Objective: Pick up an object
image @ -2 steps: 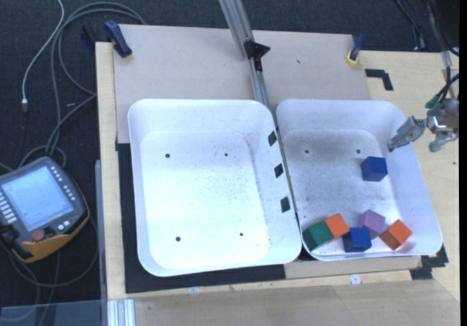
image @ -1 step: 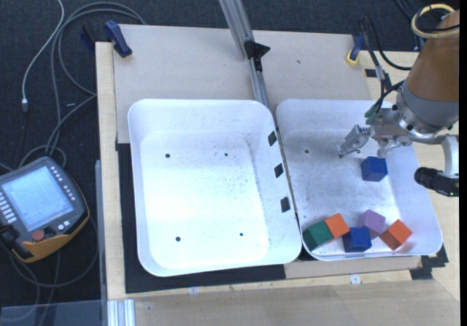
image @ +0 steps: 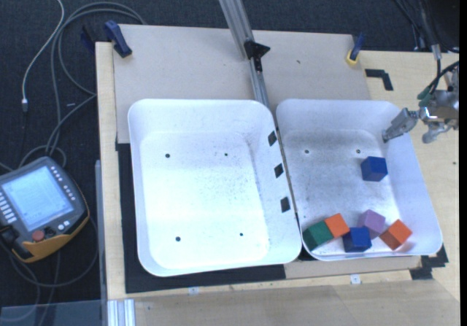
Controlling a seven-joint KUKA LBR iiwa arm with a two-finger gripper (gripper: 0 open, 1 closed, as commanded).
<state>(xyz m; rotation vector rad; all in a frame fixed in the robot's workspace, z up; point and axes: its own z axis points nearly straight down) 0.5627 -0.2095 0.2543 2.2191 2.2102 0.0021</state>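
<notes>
Inside right bin [image: 292, 122]: two blue cubes [image: 374, 168], two orange, one green, one purple

Both bins are white: left bin [image: 146, 127] and right bin [image: 306, 117], each speckled with fine dark specks. Right bin contents: blue cube [image: 374, 168], green cube [image: 317, 234], orange cube [image: 337, 225], second blue cube [image: 357, 239], purple cube [image: 374, 221], second orange cube [image: 396, 234]. Table [image: 182, 62] is pale tan.

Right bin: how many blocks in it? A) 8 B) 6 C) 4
B: one blue block sits alone mid-bin, and five cluster at the right bin's near edge: green, orange, blue, purple, orange.
</notes>
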